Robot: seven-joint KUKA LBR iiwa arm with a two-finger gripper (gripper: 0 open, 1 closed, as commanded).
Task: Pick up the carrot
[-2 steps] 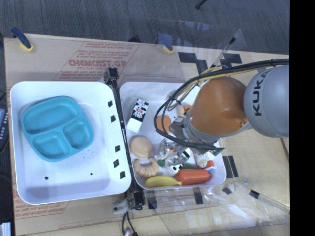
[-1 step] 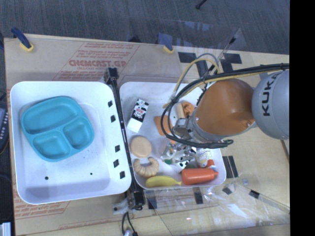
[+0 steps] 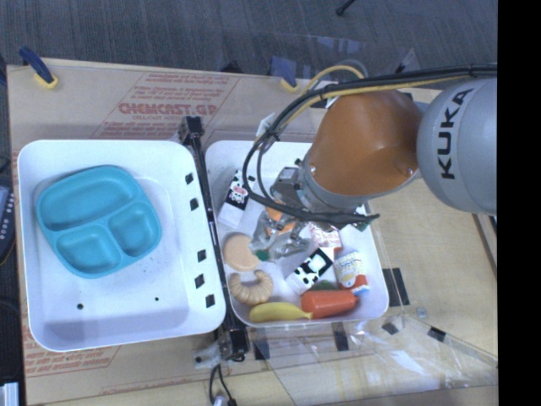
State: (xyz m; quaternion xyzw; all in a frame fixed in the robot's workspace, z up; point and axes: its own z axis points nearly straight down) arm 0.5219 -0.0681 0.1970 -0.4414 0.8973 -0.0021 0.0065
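Left bin: blue three-compartment plastic plate (image 3: 97, 218). Right bin (image 3: 382, 286): yellow plastic banana (image 3: 277, 312) at the near wall; touching its right end, the orange-red toy carrot (image 3: 330, 302). Probably light, rigid, smooth; best pinched across mid-length. The gripper (image 3: 283, 233) hovers behind the banana; its state cannot be told.

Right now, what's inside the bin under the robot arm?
In the right bin: a banana, a red-orange carrot-like piece, a ring-shaped cookie, a tan round piece and a small bottle. The arm covers the rest.

Even overhead light, soft shadows, mild glare on the white bins (image 3: 101, 155), slightly soft focus.
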